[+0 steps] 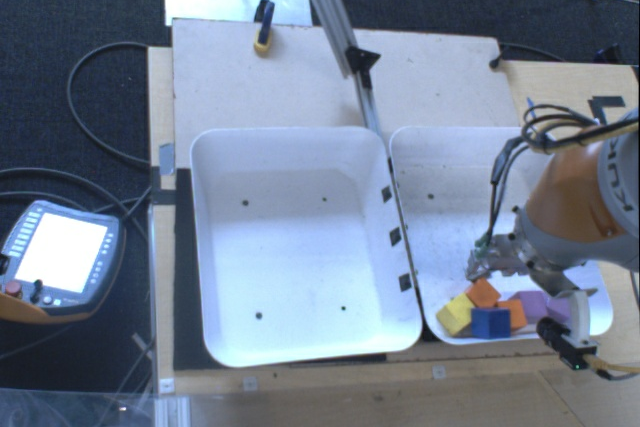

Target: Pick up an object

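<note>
Two white bins side by side on the desk (330, 75): left bin (300, 245) bare of blocks, right bin (440, 185) with a small heap at its near edge. In that heap: yellow block (454, 315) at the left, blue block (490, 322) just beside it, orange block (484, 293) behind and touching both, a second orange piece (516, 313) right of the blue, purple block (533, 304) furthest right and partly under the arm. Arm (575, 205) in from the right, bent low over the right bin, claw (488, 265) down just above the orange block at the back of the heap. Spread or pressed together: impossible to tell, the wrist covering the tips from this angle; nothing visibly pinched. Step in hand, by the look of it: the approach, poised over the heap, grasp not yet made. Next move likely a short straight drop onto a single block, probably the orange one on top, then a firm close and a lift. Main risk: blocks packed tight and hard against the bin wall, little room for a tip on either side, so a nudge or a slip quite possible.
</note>
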